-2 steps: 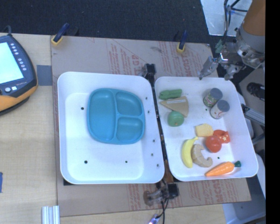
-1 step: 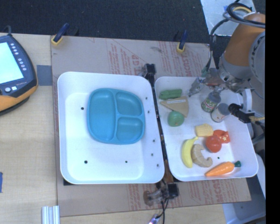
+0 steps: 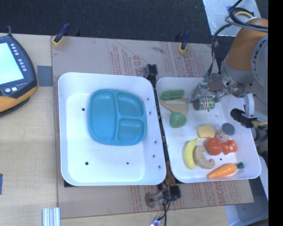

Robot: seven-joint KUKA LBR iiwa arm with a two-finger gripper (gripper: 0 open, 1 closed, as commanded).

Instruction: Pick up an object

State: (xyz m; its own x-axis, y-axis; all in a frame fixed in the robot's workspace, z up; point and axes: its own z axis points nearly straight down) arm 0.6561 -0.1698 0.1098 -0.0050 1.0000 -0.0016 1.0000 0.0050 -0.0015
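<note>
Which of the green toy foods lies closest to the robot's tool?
The long dark green vegetable piece at the right bin's far edge; the round green one lies farther from the tool.

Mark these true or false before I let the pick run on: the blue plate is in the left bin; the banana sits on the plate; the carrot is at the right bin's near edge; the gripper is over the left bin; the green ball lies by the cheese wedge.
1. The blue plate lies in the left bin. True.
2. The banana sits on the plate. False: it lies in the right bin, beside the tomato.
3. The carrot lies at the right bin's near edge. True.
4. The gripper is over the left bin. False: it is over the far part of the right bin, at a small can.
5. The green ball lies by the cheese wedge. True.
</note>
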